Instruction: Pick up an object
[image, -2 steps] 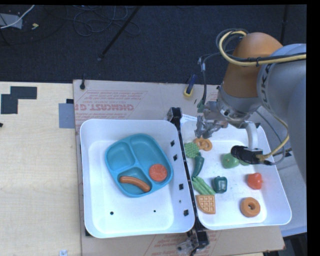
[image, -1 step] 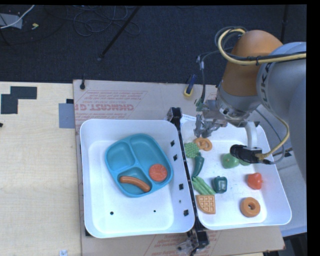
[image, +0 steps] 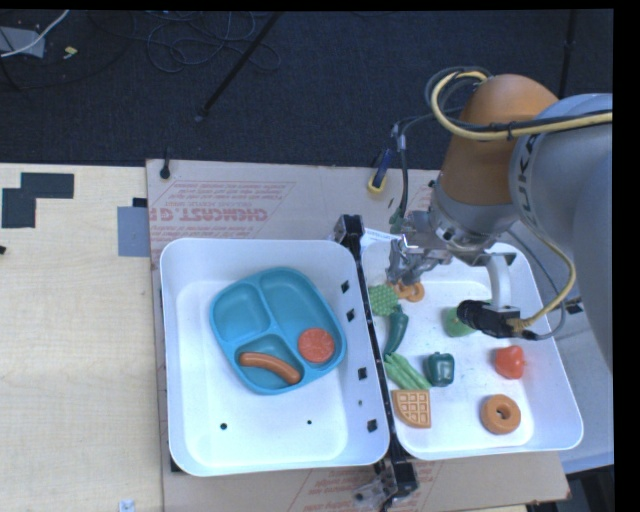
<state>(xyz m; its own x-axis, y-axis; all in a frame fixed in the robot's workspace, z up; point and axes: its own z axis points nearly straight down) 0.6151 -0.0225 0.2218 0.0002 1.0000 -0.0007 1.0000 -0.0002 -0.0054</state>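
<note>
Arm bent downward, gripper (image: 408, 268) low (R side)

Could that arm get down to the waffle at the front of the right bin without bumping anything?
Probably yes. The waffle lies flat with open space above it. The end effector is at the back of the same bin, so it need only move forward. A green bean touches the waffle's top edge and might get nudged.

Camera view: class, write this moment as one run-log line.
gripper: low at right bin's left end, near orange piece | grasp: cannot tell | blue tray in left bin: sausage, red slice
</note>
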